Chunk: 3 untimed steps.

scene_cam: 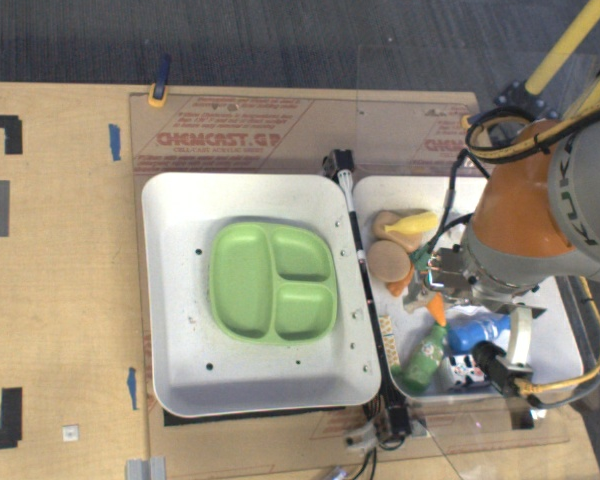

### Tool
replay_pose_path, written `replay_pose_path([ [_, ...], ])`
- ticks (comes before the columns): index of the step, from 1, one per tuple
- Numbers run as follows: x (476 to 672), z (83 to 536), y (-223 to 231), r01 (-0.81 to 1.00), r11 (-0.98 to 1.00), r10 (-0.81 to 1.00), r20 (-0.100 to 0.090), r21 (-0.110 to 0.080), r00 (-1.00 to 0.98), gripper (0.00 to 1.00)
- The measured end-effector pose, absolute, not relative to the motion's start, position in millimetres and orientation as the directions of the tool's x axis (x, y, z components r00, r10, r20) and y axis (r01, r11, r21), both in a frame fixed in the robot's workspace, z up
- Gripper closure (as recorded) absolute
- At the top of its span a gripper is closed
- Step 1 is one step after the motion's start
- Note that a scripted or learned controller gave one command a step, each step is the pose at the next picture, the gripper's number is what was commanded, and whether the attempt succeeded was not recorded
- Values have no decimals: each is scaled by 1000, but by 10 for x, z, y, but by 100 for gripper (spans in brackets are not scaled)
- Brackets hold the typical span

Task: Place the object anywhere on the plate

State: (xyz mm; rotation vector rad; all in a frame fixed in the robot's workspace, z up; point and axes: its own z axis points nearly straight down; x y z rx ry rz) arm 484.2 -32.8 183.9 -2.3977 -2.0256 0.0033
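A light green plate [273, 281] with three compartments lies in the left white bin [180, 348]. My gripper [442, 280] hangs low over the right bin [565, 353], in among the pile of objects. An orange carrot-like piece [435, 306] sits directly beneath it, and a brown round object [387, 261] lies just to its left. A yellow object [412, 225] rests behind that. The arm's orange band and wrist cover the middle of this bin.
A green bottle [423, 359], a blue object [473, 331] and a small black-and-white item [470, 370] crowd the near part of the right bin. A black divider [360, 258] runs between the bins. Cables [500, 133] loop above the arm.
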Motion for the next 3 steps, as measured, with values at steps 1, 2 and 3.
replay_pose_path([
  [1, 5207, 2090, 545, 975, -223, 975, 4, -2, 223, 100],
  [2, 5148, 2408, 1377, 995, -104, 995, 2, 0, 104, 100],
  [3, 5150, 2402, 1355, 994, -106, 994, -1, -2, 106, 0],
])
